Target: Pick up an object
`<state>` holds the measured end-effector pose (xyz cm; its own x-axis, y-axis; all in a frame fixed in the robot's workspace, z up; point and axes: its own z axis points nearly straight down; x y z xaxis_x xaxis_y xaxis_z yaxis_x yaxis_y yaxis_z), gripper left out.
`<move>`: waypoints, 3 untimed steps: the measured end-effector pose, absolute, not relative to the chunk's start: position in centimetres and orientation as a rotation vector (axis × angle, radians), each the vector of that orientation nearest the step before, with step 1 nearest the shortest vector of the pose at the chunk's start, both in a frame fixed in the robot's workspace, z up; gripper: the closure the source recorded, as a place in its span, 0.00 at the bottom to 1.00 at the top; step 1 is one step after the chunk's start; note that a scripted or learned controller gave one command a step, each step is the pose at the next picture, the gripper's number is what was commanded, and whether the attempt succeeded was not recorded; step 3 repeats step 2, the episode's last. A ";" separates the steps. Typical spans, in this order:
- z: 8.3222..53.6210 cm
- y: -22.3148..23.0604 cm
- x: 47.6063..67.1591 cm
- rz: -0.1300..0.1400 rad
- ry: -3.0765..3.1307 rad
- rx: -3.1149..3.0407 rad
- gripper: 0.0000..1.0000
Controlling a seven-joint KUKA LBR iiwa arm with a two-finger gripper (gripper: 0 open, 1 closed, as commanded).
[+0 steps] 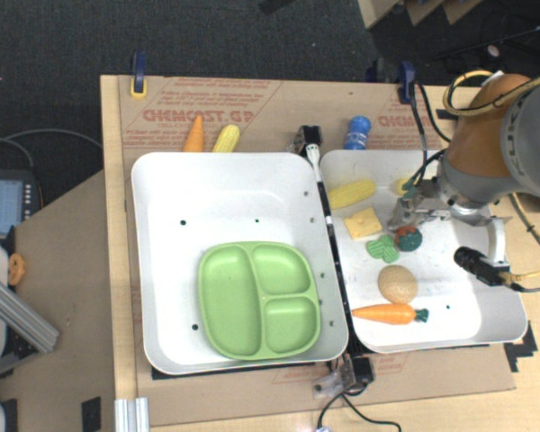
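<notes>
Two white bins sit side by side on a brown bench. My gripper [405, 226] is low in the right bin [486, 318], right above a small red and green toy [407, 238]. I cannot tell if I hold it. A potato [397, 283] and carrot [387, 313] lie nearby. The left bin [171, 205] holds a green plate [258, 298].

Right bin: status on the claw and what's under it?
Claw low in right bin, over small red-green toy; grip unclear. Cheese wedge, green leaf crowd it. Potato, carrot lie apart.
</notes>
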<state>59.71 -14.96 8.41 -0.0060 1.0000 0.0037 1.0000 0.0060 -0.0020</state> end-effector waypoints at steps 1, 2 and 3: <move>19.1 -7.9 55.9 -0.013 -2.234 -2.217 1.00; 21.5 -3.3 53.6 -0.004 -2.226 -2.214 1.00; 21.5 -3.3 53.6 -0.004 -2.226 -2.214 1.00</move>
